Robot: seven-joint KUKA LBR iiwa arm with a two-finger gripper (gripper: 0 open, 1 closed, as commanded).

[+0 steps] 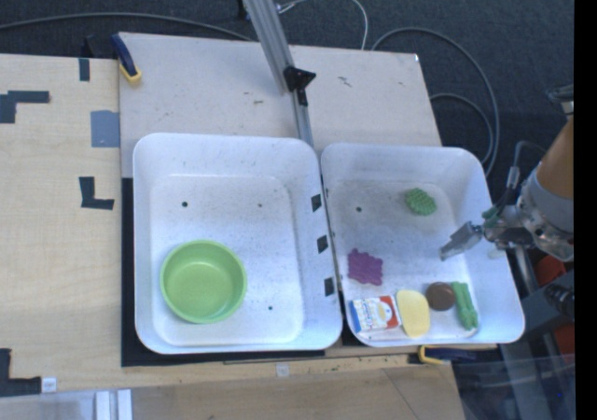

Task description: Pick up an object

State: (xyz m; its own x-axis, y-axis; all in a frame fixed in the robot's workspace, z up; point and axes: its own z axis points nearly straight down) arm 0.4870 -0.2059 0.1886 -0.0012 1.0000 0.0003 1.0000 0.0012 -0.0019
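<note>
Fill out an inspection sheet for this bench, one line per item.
Surface: bench bears left bin and right bin, side by side.
Job's things: right bin holds green lump, purple piece, carton, yellow piece, brown ball, green stick.
Clutter: green bowl in left bin; clamp at the bench's far left corner.
Grippers: pincer over right bin's right side, holding nothing visible.
Cables: cables loop on the floor beyond the bench.
Surroundings: metal pole; wooden table at left.

One fixed camera looks down at a slant on both bins [233, 152], arm entering from right.
</note>
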